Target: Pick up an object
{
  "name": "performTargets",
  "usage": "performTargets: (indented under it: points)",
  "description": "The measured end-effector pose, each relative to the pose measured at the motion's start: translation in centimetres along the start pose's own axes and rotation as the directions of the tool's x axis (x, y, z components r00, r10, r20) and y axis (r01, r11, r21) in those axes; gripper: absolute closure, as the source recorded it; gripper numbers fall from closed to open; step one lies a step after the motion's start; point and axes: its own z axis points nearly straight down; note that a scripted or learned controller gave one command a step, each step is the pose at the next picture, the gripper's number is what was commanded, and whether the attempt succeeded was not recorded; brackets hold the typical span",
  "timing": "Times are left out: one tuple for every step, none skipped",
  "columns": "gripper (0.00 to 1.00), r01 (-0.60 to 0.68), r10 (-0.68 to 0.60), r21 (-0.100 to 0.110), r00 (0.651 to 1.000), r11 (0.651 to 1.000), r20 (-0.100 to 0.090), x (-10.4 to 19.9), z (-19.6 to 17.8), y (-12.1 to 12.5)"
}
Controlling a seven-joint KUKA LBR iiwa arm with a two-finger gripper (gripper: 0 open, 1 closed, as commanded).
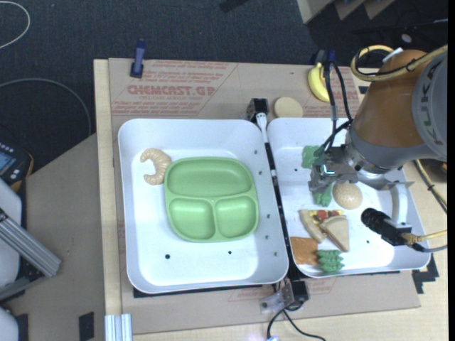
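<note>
Claw hovers low among one beige egg-shaped piece just beside it, one sandwich wedge below, two green leafy toys; its opening cannot be told.

Left bin: crowded mid-floor by green tray, croissant at tray's 10 o'clock; open floor along 6 o'clock edge and 9 o'clock wall. Right bin: blocked by arm from 3 o'clock; sandwich, egg, greens packed toward 6 o'clock; open white floor near 12 o'clock, left of arm. On bench beyond: banana, disc.
</note>
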Motion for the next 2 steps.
performTargets:
  points:
    - [1.00, 0.007, -0.007, -0.002, 1.000, 1.000, 0.000, 9.9, -2.9, -1.4]
    - [1.00, -0.003, 0.003, -0.019, 1.000, 1.000, 0.003, 9.2, -27.4, -0.8]
